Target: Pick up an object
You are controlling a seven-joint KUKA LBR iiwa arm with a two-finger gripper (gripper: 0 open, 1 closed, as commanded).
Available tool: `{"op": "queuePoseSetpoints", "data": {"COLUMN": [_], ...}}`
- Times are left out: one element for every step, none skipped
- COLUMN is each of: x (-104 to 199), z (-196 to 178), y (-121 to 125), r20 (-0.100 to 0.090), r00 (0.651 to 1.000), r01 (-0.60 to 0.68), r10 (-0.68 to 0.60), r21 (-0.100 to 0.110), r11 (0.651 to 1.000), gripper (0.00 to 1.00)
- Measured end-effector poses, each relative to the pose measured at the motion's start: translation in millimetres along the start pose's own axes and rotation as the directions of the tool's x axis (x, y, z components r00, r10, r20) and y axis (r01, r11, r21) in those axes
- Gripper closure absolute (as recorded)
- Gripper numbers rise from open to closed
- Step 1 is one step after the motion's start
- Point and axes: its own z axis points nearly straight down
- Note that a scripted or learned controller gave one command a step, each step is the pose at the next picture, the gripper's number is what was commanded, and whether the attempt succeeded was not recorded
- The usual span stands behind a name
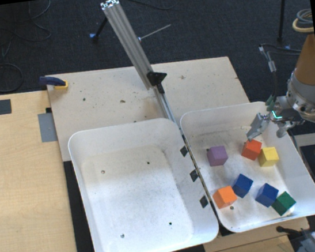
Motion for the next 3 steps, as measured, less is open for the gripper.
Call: {"op": "queuePoseSetpoints", "data": {"x": [0, 6, 7], "z": [-2, 61, 109], "y": [1, 1, 9], "r20": [0.001, 0.0, 0.0], "r00": [1.0, 1.0, 1.0], "r01": [-0.001, -0.001, -0.003], "r10": [0.001, 0.001, 0.003], "r21": [-0.004, 0.002, 0.001], "r11": [1.0, 1.0, 1.0], "gripper": [0.0, 0.0, 0.0]}}
